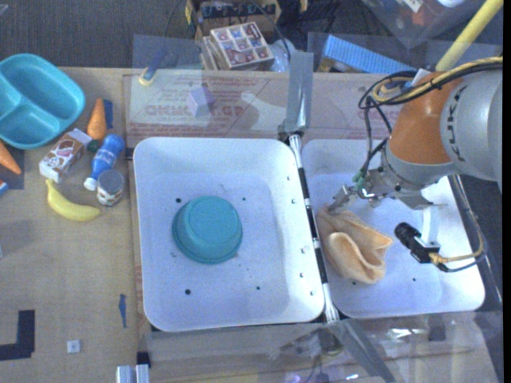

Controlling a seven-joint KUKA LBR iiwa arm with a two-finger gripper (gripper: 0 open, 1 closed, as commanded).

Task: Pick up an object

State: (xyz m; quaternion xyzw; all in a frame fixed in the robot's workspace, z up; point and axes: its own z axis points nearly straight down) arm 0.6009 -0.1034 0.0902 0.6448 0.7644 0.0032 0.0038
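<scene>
Camera view shows you the gripper point(348, 199) low in the right bin point(463, 294), just above the tan cloth point(355, 247); whether its jaws are wide or narrow you cannot tell from here. The cloth lies crumpled against the bin's left wall, at about 9 o'clock from the bin's centre. Expect it to be light, limp and easily bunched, so aim for a raised fold near its top edge. A teal bowl point(207, 228) sits upside down in the left bin point(160, 294)
</scene>
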